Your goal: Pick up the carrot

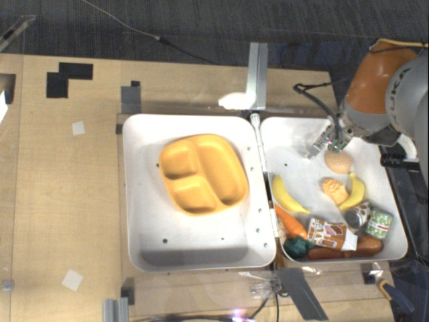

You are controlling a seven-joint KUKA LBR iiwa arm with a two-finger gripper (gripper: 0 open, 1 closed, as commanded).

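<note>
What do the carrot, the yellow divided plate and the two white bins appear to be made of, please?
The small orange carrot looks like moulded toy plastic: uniform colour, smooth surface. The yellow divided plate seems matte plastic, with soft rounded compartment edges and even colour. The two shallow white bins look like thin formed plastic or painted metal; smooth, slightly glossy, rounded corners leave it open.

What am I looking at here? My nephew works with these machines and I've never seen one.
One camera looks down at a slant on a wooden bench with two shallow white bins. The grey and orange shape at the right is a robot arm; its gripper hangs over the right bin. The left bin holds a yellow divided plate. The right bin holds toy food: two bananas, a carrot, a small bun, some packets and cans. Nothing is held yet; the carrot it should pick up lies far from the gripper.
</note>
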